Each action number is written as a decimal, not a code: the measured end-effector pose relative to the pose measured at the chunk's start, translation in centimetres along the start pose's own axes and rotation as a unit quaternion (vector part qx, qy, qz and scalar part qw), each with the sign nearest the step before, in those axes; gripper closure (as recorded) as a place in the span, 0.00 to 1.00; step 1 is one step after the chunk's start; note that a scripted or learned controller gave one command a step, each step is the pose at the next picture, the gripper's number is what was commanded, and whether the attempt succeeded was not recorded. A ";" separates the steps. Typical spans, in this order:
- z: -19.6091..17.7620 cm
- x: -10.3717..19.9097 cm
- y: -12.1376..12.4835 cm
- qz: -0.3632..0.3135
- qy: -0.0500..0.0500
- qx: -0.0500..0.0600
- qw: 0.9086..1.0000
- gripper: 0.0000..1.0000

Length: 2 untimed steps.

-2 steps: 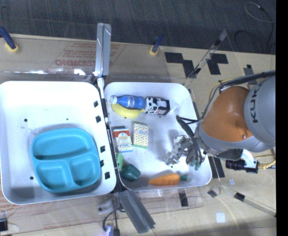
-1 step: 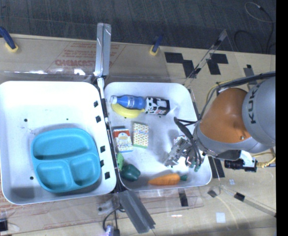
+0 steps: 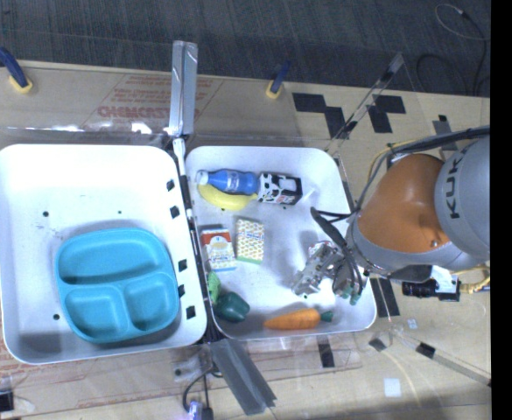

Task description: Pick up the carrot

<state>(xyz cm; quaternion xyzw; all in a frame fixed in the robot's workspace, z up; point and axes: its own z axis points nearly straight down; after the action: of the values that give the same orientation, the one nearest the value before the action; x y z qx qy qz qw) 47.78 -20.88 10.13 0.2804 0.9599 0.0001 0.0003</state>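
Along the lower edge of the right bin, lower right of centre, lies the carrot, with the claw just above it, its spread impossible to tell.

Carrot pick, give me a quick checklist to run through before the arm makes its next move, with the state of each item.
1. Carrot in plain sight, lying in the right bin at its near edge: ok.
2. Gripper over the carrot: not ok, it sits farther back in the bin.
3. Carrot between the fingers: not ok.
4. Room around the carrot: ok on most sides; green vegetable lies apart to its left.
5. Fingers open wide enough: cannot tell.
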 end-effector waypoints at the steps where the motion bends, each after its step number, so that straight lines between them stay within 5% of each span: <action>1: 0.0 0.0 0.0 0.000 0.000 0.000 1.000 0.00; 2: 0.7 -0.2 0.1 -0.003 -0.002 -0.001 1.000 0.00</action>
<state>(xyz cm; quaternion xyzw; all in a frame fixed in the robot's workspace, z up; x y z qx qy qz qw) 47.95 -20.91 9.42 0.2777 0.9607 0.0000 0.0024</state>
